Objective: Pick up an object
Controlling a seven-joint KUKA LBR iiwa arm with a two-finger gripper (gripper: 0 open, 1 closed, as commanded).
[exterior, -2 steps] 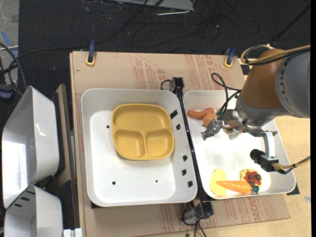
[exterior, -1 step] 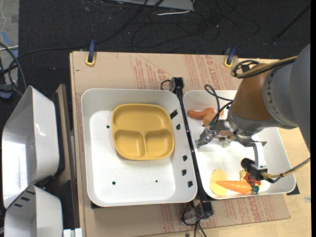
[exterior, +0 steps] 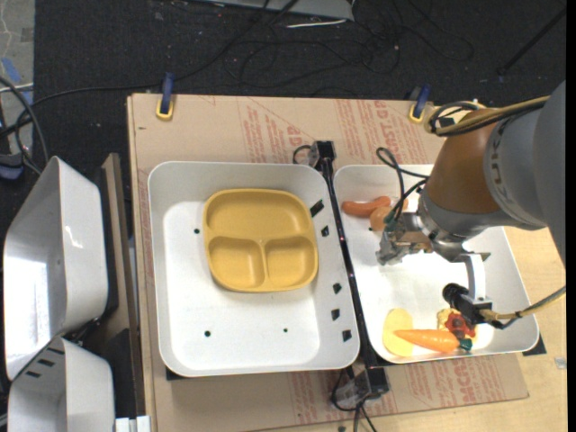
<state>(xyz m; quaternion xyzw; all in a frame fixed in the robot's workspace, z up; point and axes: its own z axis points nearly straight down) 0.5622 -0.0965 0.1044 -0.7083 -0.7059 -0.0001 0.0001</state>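
Observation:
In the right bin [exterior: 513, 259] lie an orange sausage-shaped toy [exterior: 364, 208] at the far left corner, an orange carrot [exterior: 425, 338] across a yellow round piece [exterior: 397, 328] near the front edge, and a small red and green item [exterior: 461, 323] beside the carrot's thick end. My gripper [exterior: 393, 239] hangs over the bin's left half, just in front of the sausage toy and apart from it. The wrist and cables hide its tips.
The left bin [exterior: 180, 331] holds a yellow three-compartment plate [exterior: 261, 239]. A black divider strip [exterior: 340, 241] runs between the bins. Two yellow clamps [exterior: 165, 106] [exterior: 419, 106] grip the cardboard's far edge. White containers [exterior: 49, 250] stand off the bench at left.

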